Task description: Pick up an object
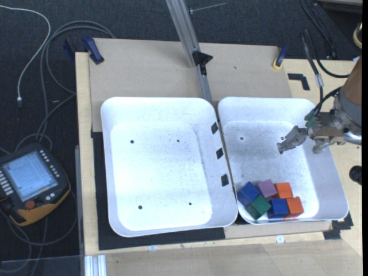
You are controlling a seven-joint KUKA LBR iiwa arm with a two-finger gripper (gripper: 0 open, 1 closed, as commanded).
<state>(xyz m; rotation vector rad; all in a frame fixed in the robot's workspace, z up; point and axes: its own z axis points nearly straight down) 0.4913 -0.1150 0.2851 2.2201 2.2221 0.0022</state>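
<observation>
Several small blocks lie clustered at the near edge of the right bin (pixel 253 111): a blue block (pixel 249 192), a purple block (pixel 267 187), an orange block (pixel 284 190), a green block (pixel 260 206), a second blue block (pixel 280 207) and a second orange block (pixel 295 205). My gripper (pixel 303 144) hangs over the right side of that bin, behind the cluster and apart from it. It is open, with one finger (pixel 289 140) pointing left, and nothing sits between the fingers.
The left bin (pixel 115 111) stands beside the right one, with black clips along the shared rim. A metal pole (pixel 183 22) slants up from the bench's back. Cables and a teach pendant (pixel 31 180) lie on the floor at left.
</observation>
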